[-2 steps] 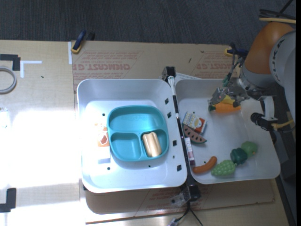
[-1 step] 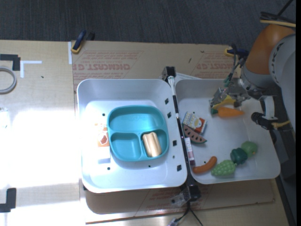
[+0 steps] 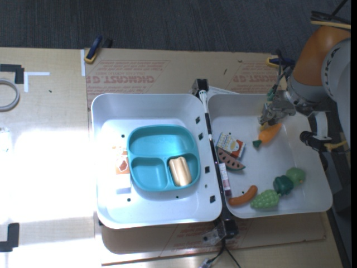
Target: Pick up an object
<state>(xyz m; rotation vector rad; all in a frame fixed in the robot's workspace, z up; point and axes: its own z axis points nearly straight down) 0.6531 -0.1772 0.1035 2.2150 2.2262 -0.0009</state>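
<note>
One toy carrot [image 3: 269,134] lies near the far right corner of the right bin [image 3: 312,202], with the gripper [image 3: 271,116] directly over its top end; whether it pinches the carrot I cannot tell. The left bin [image 3: 106,149] holds one teal tray [image 3: 163,158].

Orange toy carrot [image 3: 269,133], green stem end lower-left, tilted, right bin's upper area, touching claw [image 3: 271,118].

Dark grey carpet [image 3: 167,13] beyond a glare-washed pale bench [image 3: 44,149].
</note>
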